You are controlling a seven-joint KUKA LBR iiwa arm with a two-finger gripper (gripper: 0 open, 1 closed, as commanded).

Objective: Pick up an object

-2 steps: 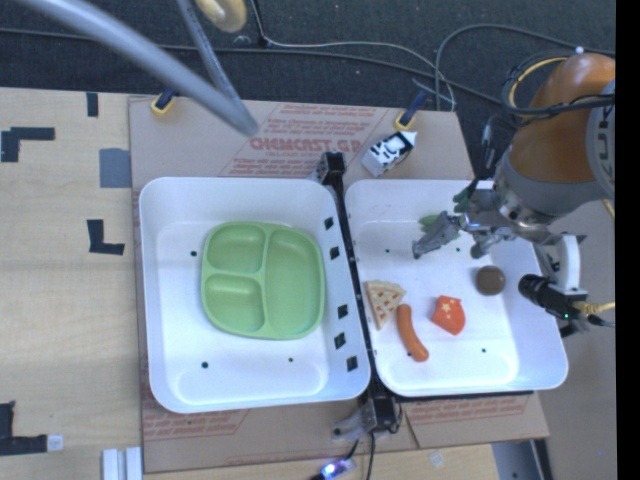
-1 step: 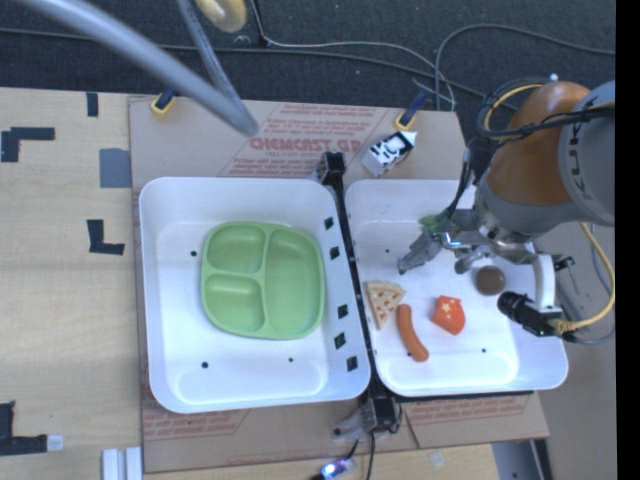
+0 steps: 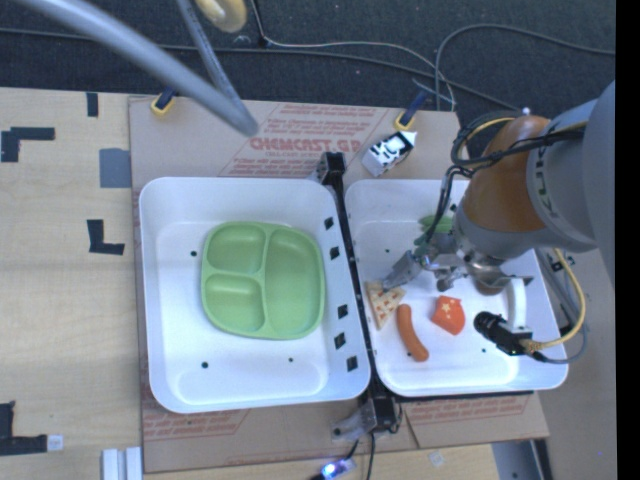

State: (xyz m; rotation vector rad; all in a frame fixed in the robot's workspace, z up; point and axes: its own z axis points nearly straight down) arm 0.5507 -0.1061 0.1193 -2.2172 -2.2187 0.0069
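Right bin (image 3: 395, 368): gripper (image 3: 408, 268) low over the floor, finger spacing too blurred to tell. Just near of it lie a pizza-slice toy (image 3: 383, 303), a sausage (image 3: 411, 332) and a strawberry (image 3: 449, 315); the arm (image 3: 520, 193) partly hides a green item (image 3: 437, 223). Left bin (image 3: 160, 268): green divided plate (image 3: 264, 278).

the right bin (image 3: 470, 373) is crowded: cheese (image 3: 383, 303), a hot dog (image 3: 411, 332) and a red piece (image 3: 449, 315) lie close together under the arm (image 3: 520, 193). the left bin (image 3: 240, 383) has room around the green plate (image 3: 264, 279).
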